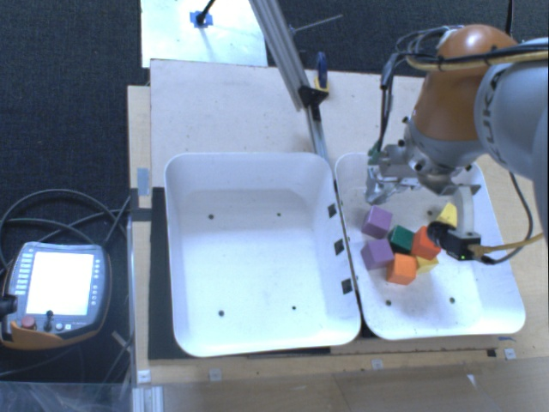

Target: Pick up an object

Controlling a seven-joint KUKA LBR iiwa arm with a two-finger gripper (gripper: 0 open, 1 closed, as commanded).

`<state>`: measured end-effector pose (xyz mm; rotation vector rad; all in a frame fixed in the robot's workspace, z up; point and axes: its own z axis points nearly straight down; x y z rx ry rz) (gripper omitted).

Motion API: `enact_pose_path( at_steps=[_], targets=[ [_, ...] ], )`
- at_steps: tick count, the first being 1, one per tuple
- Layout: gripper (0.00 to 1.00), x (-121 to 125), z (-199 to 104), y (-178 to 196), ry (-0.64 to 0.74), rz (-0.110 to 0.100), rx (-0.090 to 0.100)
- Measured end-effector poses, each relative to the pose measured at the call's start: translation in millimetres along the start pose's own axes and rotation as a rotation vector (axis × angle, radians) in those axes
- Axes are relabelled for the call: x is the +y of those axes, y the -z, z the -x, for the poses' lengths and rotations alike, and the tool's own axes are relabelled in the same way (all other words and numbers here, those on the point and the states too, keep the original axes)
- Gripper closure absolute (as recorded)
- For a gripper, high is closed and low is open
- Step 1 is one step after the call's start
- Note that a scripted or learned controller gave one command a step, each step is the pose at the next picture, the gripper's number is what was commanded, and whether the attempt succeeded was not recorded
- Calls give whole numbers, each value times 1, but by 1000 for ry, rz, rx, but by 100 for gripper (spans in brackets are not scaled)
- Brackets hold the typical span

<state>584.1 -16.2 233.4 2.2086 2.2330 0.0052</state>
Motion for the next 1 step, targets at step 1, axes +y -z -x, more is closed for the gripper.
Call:
enact_pose_path(
  at_steps=[1],
  targets=[
    [100, 18, -53, -10, 0, -1, 1]
  ],
)
